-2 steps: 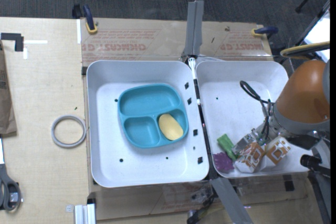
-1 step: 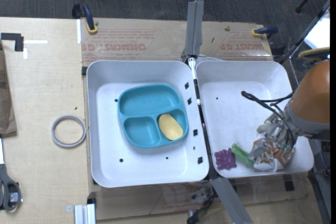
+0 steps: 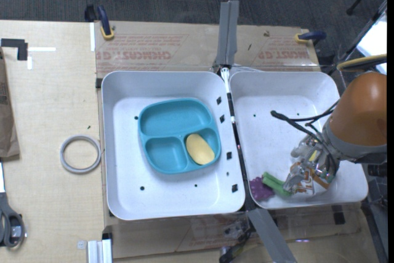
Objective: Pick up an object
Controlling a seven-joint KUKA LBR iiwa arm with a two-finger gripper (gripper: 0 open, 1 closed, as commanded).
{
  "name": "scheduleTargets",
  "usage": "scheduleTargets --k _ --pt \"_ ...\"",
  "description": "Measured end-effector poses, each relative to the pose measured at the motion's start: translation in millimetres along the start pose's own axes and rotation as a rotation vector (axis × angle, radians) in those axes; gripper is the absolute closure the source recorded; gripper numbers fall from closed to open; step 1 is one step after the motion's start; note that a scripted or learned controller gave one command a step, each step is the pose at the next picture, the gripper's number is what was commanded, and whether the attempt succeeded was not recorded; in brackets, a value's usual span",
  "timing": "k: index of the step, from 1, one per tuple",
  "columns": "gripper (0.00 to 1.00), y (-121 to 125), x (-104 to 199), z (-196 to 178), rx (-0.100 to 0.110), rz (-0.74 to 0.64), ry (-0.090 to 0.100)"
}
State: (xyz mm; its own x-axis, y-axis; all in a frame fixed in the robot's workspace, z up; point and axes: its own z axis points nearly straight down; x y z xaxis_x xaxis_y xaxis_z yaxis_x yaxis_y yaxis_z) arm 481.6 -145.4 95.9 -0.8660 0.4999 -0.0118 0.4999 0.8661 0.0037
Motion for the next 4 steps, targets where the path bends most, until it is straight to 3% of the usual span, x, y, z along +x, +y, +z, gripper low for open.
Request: scheduleTargets --k 1,2,3,4 --pt "0.00 -51 -67 -127 0.003 -0.067 0.009" --pt "0.00 -66 -41 -18 0.001 0.222 0.002" --pt "0.00 -45 -80 -10 -0.001 0.336 -0.005" --pt "0.00 -21 -33 -11 -0.003 0.033 -0.024"
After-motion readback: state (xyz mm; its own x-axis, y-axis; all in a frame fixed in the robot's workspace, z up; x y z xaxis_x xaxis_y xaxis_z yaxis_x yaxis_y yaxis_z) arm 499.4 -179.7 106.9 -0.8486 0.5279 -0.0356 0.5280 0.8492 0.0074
